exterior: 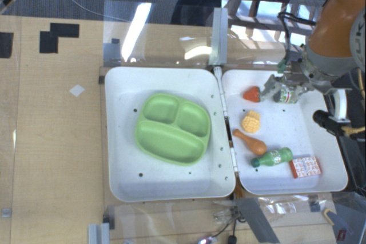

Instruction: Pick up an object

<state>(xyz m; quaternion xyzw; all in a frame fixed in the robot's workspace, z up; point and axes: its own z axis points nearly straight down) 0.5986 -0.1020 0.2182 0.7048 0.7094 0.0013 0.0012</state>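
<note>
Claw [284,88] sits low over the far part of the right bin [326,180], arm entering from the right. Fingers spread apart, nothing visible between them; a small greenish can [289,95] lies just below the claw, contact not clear.

Positions given relative to the corn cob [250,121], a yellow piece near the right bin's left wall:
- red piece, possibly a strawberry [251,94]: just beyond the corn, toward the far wall, left of the claw
- orange-brown drumstick-shaped toy [250,142]: just nearer the camera than the corn, lying at a slant
- green bottle [273,158]: nearer still and to the right, on its side, close to the drumstick's thick end
- red patterned box [305,167]: right of the bottle, flat on the bin floor

Left bin [120,180], left of the corn past the divider, holds a green divided plate [172,128]
</note>
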